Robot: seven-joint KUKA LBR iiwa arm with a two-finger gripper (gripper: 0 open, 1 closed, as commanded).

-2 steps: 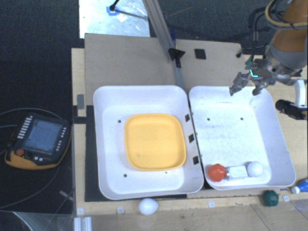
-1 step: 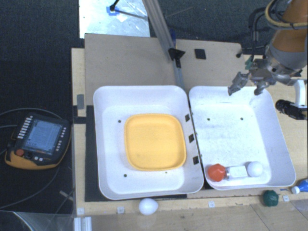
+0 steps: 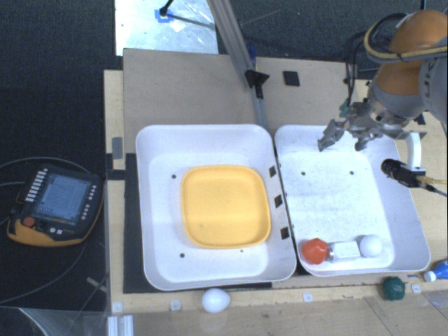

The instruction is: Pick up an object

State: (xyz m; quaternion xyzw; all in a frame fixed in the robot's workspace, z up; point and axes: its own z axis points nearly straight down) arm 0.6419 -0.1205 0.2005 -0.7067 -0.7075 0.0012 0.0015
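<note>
**Camera view: the arm hangs over the far end of the right bin, its targets at the near end**

The gripper [image 3: 348, 136] hovers above the right bin [image 3: 350, 187], its jaws spread apart with nothing between them. The likely targets lie against the near wall: an orange ball [image 3: 315, 250], a white block [image 3: 344, 250], and what seems a white ball [image 3: 370, 245]. The left bin [image 3: 157, 187] carries a yellow plate [image 3: 225, 206]. A white egg-shaped object [image 3: 215, 299] rests on the counter [image 3: 189, 89].

Yellow plate [image 3: 226, 206] smooth matt plastic; white bins [image 3: 157, 187] plastic, right one scuffed.
</note>
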